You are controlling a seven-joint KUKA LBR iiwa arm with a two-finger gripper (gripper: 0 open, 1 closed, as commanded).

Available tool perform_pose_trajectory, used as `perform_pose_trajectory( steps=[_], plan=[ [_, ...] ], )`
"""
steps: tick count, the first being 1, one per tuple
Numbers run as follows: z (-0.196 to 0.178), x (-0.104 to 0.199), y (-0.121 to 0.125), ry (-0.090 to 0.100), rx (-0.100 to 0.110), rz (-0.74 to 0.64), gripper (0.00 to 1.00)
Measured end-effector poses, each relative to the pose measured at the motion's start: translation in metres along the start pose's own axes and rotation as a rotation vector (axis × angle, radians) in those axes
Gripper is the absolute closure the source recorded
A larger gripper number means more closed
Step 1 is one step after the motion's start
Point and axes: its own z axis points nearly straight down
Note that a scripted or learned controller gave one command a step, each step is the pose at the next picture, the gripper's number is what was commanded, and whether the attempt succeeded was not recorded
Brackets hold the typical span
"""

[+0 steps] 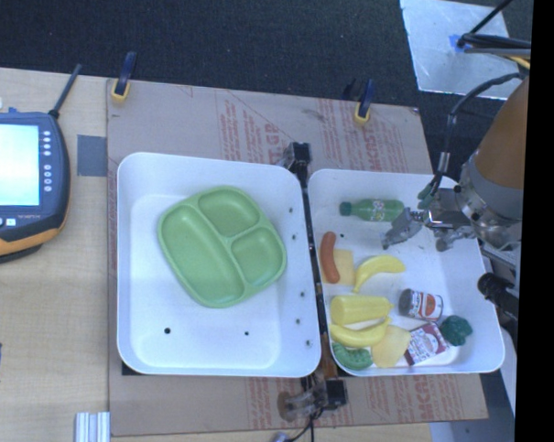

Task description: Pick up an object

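The right bin (481, 270) holds several toy foods: a green bottle (374, 209) at the back, a red sausage (328, 254), a yellow banana (380, 269), a small can (423, 304), broccoli (456, 329), a red-and-white packet (425, 344) and yellow pieces (360, 313) near the front. My gripper (428, 235) hovers over the back right part of this bin, just right of the bottle and above the banana. It is open, its fingers spread, with nothing between them.
The left bin (130, 328) carries a green divided plate (223, 245). A teach pendant (17, 181) lies on the bench at far left. Clamps (363, 100) hold the cardboard at the back edge. Cables run near the arm at right.
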Motion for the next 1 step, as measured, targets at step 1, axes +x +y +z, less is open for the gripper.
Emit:
perform_pose_trajectory(
  steps=[1],
  plan=[
    [0.0607, 0.0033, 0.0186, -0.002, 0.001, -0.001, 0.0]
  ],
)
